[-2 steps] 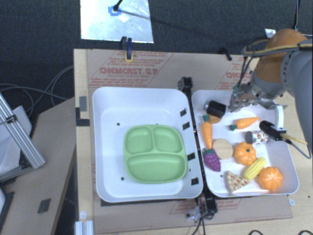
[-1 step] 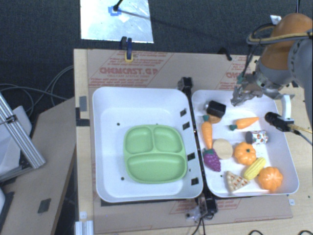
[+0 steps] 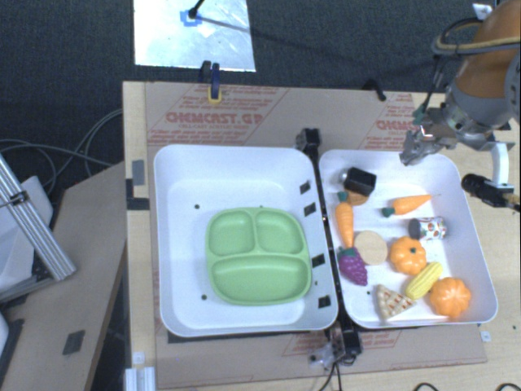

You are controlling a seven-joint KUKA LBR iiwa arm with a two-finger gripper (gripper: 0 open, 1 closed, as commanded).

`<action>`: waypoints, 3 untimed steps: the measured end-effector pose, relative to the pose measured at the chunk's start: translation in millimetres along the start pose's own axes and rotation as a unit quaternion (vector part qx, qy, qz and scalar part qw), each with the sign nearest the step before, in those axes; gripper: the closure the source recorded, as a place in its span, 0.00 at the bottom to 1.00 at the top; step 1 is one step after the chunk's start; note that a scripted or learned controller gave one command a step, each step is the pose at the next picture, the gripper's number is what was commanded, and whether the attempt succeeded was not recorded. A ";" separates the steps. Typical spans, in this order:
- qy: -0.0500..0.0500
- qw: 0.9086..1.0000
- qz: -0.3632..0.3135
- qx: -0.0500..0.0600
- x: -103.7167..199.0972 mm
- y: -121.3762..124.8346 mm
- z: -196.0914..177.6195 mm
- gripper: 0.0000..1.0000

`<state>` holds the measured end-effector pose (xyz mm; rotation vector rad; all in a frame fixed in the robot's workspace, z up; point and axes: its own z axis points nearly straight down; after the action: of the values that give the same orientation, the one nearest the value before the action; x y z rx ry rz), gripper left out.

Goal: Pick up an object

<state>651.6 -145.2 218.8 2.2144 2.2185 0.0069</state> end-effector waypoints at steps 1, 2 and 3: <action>0.001 1.000 -0.001 0.002 0.1 1.0 -6.4 1.00; 0.002 1.000 -0.002 0.005 39.0 -46.9 -3.4 1.00; 0.001 1.000 -0.002 0.005 63.6 -82.5 0.7 1.00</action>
<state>569.0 -81.7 217.3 2.2154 2.2298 -0.0006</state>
